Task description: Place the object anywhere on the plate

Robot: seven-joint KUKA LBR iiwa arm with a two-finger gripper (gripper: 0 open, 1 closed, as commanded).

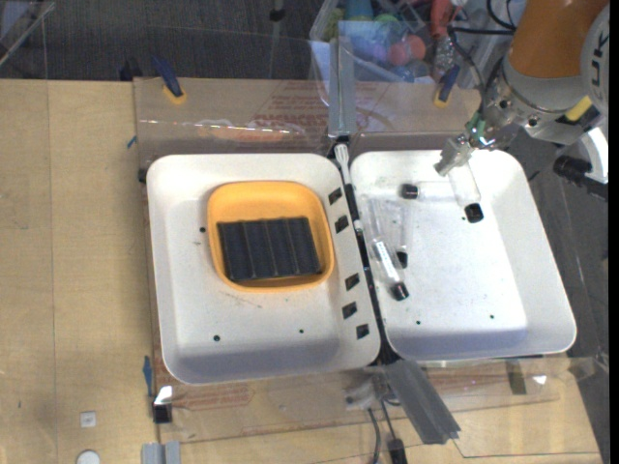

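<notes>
An orange plate (224, 204) with rounded corners sits in the left bin (184, 327). A black ribbed rectangular object (269, 249) lies flat on the plate and covers most of its floor. My gripper (441, 202) hangs over the far part of the right bin (503, 307), well to the right of the plate. Its two dark fingertips (472, 213) stand wide apart, open, with nothing between them. The grey arm with its orange band (551, 27) comes in from the upper right.
A clear pen-like item with black ends (391, 264) lies near the right bin's left wall. The black-marked divider (350, 249) separates the bins. A box of colourful clutter (397, 17) stands behind the bins. Bare wooden bench lies to the left.
</notes>
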